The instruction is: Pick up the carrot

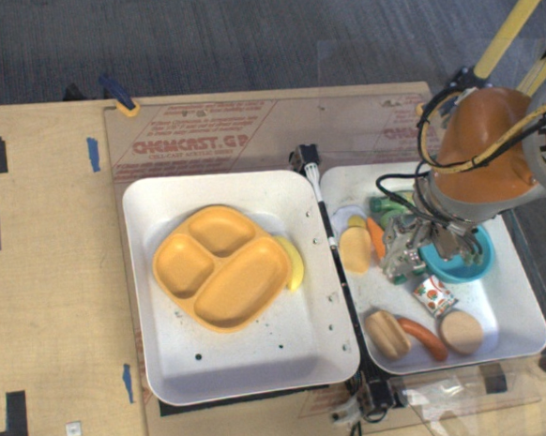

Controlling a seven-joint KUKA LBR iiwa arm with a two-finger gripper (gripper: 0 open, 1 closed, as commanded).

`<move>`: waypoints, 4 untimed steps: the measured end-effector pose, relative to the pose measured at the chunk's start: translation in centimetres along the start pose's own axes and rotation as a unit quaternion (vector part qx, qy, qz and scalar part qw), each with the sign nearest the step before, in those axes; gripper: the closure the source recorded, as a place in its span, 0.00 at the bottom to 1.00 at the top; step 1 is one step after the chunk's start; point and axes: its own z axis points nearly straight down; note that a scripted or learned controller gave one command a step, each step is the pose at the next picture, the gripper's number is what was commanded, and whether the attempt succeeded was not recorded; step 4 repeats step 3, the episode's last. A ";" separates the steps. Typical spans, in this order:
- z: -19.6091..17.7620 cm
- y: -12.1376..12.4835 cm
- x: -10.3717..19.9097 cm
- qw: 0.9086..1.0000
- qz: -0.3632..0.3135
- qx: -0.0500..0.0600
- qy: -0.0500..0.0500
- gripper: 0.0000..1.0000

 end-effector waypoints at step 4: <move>1.3 0.1 0.3 1.000 0.019 0.000 0.006 1.00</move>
